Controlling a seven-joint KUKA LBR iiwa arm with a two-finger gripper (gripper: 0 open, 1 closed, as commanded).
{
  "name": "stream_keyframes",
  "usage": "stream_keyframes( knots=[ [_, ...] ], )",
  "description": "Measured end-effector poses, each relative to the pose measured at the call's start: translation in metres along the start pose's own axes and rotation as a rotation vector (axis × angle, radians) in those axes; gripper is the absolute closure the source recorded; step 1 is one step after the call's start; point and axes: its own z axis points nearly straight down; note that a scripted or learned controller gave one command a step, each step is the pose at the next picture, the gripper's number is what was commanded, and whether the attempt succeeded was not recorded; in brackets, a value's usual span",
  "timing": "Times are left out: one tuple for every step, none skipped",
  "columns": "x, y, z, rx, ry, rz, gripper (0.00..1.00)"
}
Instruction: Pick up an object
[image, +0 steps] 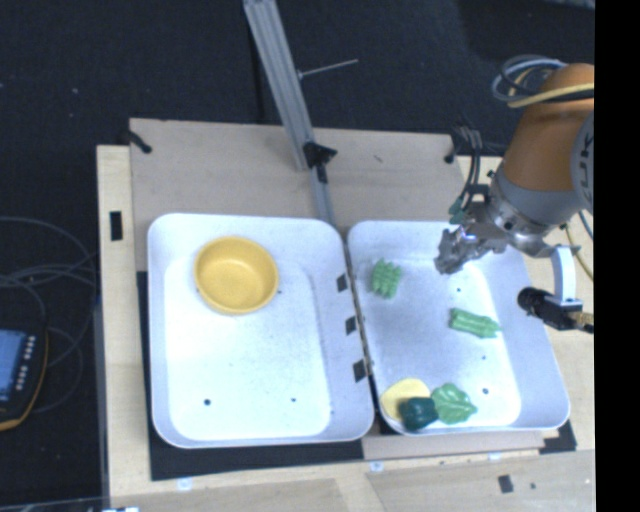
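The gripper (452, 255) hangs over the right bin's (520, 400) far edge; whether it holds anything cannot be told. In this bin, 2 green toys lie apart: 1 (386, 277) near the divider, 1 (473, 323) mid-bin. At its near edge, a yellow piece (400, 391), dark-green block (418, 411) and green toy (454, 403) cluster. The left bin (250, 400) holds a yellow bowl (236, 274).

We see a tan bench (400, 175) under both bins. The left bin (250, 400) and right bin (520, 380) lie on it, touching side by side.
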Motion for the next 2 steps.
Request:
stream_keyframes(
  knots=[
    [0.048, -0.017, 0.010, 0.002, -0.001, 0.001, 1.00],
    [0.103, -0.040, 0.005, 0.000, 0.000, 0.000, 1.00]
  ],
)
